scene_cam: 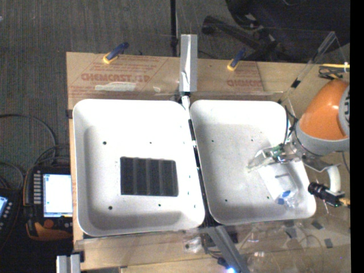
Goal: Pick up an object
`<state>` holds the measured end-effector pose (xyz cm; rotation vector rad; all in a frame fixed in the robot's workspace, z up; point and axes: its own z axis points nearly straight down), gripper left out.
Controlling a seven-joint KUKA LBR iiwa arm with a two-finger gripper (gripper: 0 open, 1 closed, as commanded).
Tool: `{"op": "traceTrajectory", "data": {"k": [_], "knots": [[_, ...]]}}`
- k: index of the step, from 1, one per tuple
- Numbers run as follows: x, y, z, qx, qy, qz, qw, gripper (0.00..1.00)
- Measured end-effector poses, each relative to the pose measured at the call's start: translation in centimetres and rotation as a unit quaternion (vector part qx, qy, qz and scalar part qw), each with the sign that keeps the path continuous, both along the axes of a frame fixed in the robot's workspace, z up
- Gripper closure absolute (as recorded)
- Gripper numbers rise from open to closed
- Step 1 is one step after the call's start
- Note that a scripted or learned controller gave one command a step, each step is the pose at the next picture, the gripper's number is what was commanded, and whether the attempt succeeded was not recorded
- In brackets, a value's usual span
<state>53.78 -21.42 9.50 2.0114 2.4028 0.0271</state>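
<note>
Approach step, by my read: the hand (263, 157) sits low inside the right bin (239, 118), just left of a clear plastic bag (283, 185) w/ a blue bit at its near end. Can't tell the hand's state (too small and see-through stuff around it). Next move likely needs shifting over the bag, then closing. Bag looks flimsy, flat, hard to pinch. Left bin (102, 124) holds a dark ribbed block (149, 176).

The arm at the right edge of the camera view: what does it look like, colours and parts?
A rounded orange shell with a grey-white section beside it. Below it hangs the tool, slim and pale, partly see-through, with a small green part. A black fitting sits beside a white ring.
</note>
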Motion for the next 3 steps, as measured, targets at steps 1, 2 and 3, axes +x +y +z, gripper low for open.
{"op": "traceTrajectory", "data": {"k": [1, 2, 3], "knots": [[6.6, 0.3, -0.2, 0.0014, 0.001, -0.057, 0.9984, 0.00], [3.6, 0.1, -0.1, -0.0022, -0.003, 0.010, 0.9999, 0.00], [8.5, 0.4, -0.3, -0.0033, 0.001, 0.005, 1.0000, 0.00]]}}
